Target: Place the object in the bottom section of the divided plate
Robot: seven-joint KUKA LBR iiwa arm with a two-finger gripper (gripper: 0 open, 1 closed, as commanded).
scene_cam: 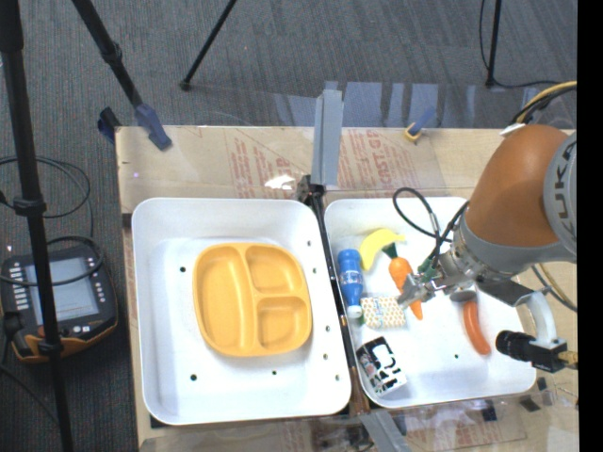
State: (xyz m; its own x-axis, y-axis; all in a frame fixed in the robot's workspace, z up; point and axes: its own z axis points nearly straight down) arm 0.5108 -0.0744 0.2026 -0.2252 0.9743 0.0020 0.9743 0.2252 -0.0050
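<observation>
blue bottle; banana; red sausage; patterned pouch; black-white box; pendant

- One fixed camera looks down at a slant from above the brown wooden tabletop.
- It stands far enough back to take in both shallow white plastic bins, with grey carpet toward 12 o'clock.
- The grey-and-orange arm enters from 3 o'clock.
</observation>
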